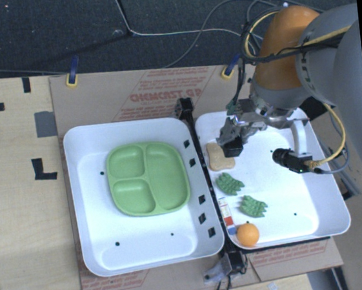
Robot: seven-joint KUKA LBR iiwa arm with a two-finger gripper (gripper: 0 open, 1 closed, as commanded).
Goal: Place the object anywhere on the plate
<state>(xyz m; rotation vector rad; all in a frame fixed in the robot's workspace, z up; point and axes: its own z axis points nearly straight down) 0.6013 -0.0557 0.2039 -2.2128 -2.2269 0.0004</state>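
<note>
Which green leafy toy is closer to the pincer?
The upper leafy toy, just below the tan bread piece. The other lies lower, near the orange ball.

A: Lighting check? 
B: Even, diffuse, from overhead. The two shallow white plastic bins (84,204) read bright, near clipping on the floors, no hard hotspot.

A: Shadows? 
B: Soft and short. The green three-compartment plastic plate (148,178) drops a faint one toward 6 o'clock. A darker patch sits under the black two-finger gripper (231,143).

A: Glare? 
B: Mild sheen on the arm's rounded orange band (284,38) at 1 o'clock.

A: Sharpness? 
B: Low resolution, soft all over. The red print on the brown cardboard sheet (130,95) is barely legible. The dark fabric backdrop (38,27) at 12 o'clock is dim and grainy.
</note>
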